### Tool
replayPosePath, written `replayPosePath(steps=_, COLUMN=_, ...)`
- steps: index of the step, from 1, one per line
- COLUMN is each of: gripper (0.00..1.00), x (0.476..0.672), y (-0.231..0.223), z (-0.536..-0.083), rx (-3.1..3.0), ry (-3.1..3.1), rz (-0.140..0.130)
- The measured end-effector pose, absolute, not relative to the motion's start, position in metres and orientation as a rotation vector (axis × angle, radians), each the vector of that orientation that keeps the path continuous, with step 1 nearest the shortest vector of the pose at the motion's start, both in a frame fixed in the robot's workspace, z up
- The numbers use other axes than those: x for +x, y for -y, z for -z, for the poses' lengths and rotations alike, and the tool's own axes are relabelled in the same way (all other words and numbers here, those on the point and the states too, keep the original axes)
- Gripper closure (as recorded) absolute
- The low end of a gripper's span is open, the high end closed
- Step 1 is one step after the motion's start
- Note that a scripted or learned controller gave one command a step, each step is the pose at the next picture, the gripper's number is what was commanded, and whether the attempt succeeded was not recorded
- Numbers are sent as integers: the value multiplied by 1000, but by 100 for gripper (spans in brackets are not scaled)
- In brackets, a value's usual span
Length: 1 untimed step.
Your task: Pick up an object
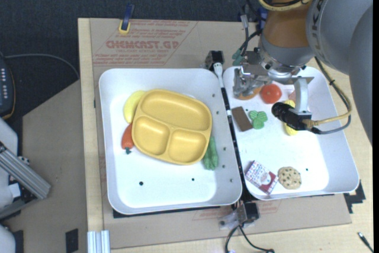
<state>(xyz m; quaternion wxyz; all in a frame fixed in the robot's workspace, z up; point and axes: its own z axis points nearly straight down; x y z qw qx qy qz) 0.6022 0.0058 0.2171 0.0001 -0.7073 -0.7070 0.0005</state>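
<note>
yellow tray [172, 126] crowds the left bin [112, 127]; right bin's [331, 169] lower middle lies open.

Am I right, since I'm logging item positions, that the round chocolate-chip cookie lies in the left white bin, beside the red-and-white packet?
Not quite. The camera view shows the round chocolate-chip cookie in the right shallow white bin, not the left one. It does lie beside the red-and-white packet, near that bin's front edge. The left shallow white bin holds the yellow divided plastic tray.

bench [148, 38]: cardboard-topped | left white bin [112, 145] | right white bin [331, 169], side by side, touching
</note>
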Motion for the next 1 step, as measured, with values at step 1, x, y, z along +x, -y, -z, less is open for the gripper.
replayPosePath(steps=1, gripper=100, x=601, y=-4, z=-219, rx=-2222, ry=2221, rz=-2)
